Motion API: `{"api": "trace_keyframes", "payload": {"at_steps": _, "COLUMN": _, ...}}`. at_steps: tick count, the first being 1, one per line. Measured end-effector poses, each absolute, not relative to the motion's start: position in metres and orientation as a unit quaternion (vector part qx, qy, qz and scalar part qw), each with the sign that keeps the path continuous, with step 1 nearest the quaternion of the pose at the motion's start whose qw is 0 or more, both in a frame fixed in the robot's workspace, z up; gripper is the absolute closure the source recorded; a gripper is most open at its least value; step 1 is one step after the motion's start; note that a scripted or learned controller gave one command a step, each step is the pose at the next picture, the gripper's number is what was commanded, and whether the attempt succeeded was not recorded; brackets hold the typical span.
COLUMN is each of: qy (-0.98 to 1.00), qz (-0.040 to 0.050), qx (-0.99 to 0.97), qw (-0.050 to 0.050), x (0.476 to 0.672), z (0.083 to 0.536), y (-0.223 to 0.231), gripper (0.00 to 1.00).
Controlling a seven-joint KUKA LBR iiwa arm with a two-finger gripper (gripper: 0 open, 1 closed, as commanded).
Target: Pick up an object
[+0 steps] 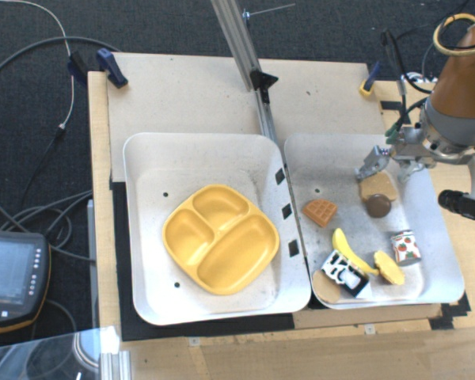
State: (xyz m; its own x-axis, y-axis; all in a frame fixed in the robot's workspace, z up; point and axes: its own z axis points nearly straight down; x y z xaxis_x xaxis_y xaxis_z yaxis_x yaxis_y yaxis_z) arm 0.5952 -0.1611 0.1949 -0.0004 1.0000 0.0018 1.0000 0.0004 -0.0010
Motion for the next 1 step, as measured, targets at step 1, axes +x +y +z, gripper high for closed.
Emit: {"api": "trace_keyframes", "payload": {"at_steps": 1, "qy": -0.709, "qz": 0.0005, "qx": -0.705, "qw": 0.002, "x": 0.6528, "z": 0.1008, "y": -0.1122, "gripper": 0.0}}
